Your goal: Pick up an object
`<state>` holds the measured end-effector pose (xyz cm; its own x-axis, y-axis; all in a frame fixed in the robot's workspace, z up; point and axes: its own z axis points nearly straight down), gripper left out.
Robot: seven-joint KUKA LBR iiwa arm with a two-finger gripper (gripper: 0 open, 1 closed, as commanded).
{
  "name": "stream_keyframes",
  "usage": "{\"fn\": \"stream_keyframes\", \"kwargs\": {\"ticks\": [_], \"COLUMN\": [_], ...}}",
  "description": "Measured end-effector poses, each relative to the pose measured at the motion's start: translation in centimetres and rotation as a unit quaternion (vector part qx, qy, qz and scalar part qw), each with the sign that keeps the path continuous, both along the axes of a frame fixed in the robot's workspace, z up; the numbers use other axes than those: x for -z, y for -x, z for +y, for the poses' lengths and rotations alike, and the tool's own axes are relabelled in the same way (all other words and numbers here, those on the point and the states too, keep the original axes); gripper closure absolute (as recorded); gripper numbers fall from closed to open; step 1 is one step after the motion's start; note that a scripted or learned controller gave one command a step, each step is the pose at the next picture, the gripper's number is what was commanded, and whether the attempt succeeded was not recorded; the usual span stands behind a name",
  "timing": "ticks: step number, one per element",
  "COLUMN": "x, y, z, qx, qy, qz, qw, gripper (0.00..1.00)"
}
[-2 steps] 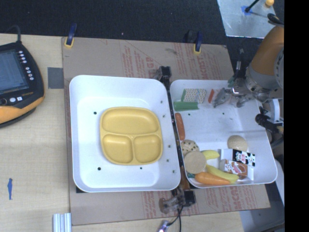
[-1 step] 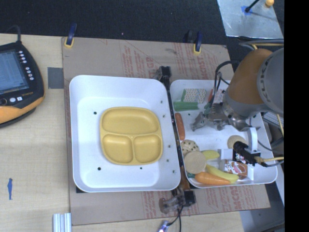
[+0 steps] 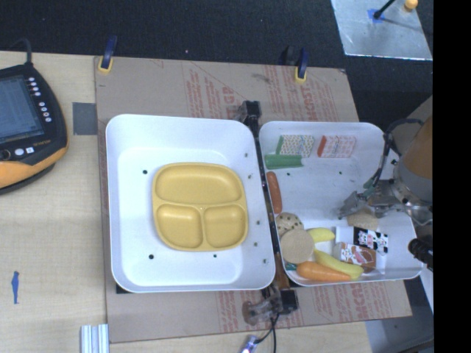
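2 shallow white bins sit side by side on a cardboard sheet (image 3: 221,79) clamped to the bench; the left bin (image 3: 129,197) carries a yellow 3-compartment plate (image 3: 200,204) near its middle; the right bin (image 3: 324,179) holds the clutter. Along that bin's far edge lie 2 small cards, a green-patterned one (image 3: 296,145) and a red-patterned one (image 3: 338,146), with a green strip (image 3: 283,161) just below the green card; a hot dog sausage (image 3: 274,191) lies lengthwise against the bin's left wall. In the near left corner a cookie (image 3: 287,223) and a tan disc (image 3: 297,244) overlap, with a carrot (image 3: 322,272) along the near edge, a banana (image 3: 337,262) touching it, and a pale yellow lemon-like piece (image 3: 321,234) just above; a black-and-white cow-print carton (image 3: 371,239) and a brown-and-white packet (image 3: 358,255) rest toward the near right corner. The gripper (image 3: 362,203) reaches in over the bin's right edge, low above the floor just beyond the carton; whether its fingers are released or clenched cannot be told, and nothing shows between them. A teach pendant (image 3: 26,127) rests at the bench's left edge.
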<state>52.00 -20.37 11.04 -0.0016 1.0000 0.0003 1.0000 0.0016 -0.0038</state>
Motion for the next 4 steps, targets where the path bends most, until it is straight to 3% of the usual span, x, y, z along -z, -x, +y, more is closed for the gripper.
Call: {"fn": "stream_keyframes", "kwargs": {"ticks": [1,2,3,4], "x": [1.9,1.9,2.0,1.9], "y": [-4.6,-13.5,-13.5,-13.5], "z": [5.5,8.6,10.7,2.5], "qx": [-0.003,-0.002,-0.001,0.0], "qy": [0.0007,0.0001,-0.0003,0.0], "qz": [0.0,0.003,0.003,0.002], "qw": [1.0,1.0,1.0,1.0], "gripper": [0.0,0.0,0.0,0.0]}}
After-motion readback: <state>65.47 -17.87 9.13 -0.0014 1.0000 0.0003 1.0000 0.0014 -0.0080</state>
